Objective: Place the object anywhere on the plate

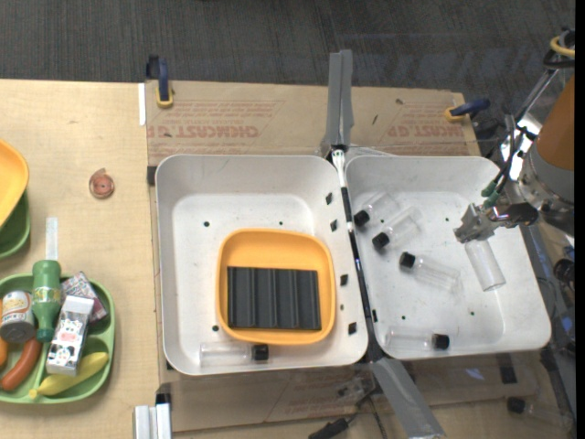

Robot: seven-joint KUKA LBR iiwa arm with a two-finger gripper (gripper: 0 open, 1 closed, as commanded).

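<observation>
A yellow-orange plate [274, 242] lies in the left bin [183, 245], and a dark ridged rectangular block [274, 298] rests on it. Several clear vials with black caps lie in the right bin [512, 327]: two near its left wall [388, 216], one in the middle [428, 271], one along the front wall [416, 341]. My gripper [475, 222] hovers over the right side of that bin. A clear vial [485, 266] sits just below and right of it; whether it is touched I cannot tell.
Another clear vial [228, 354] lies at the front of the left bin, just outside the plate. A green tray of toy food [55, 332] and a yellow bowl [11, 190] stand on the table at far left. Clamps hold the cardboard at the back.
</observation>
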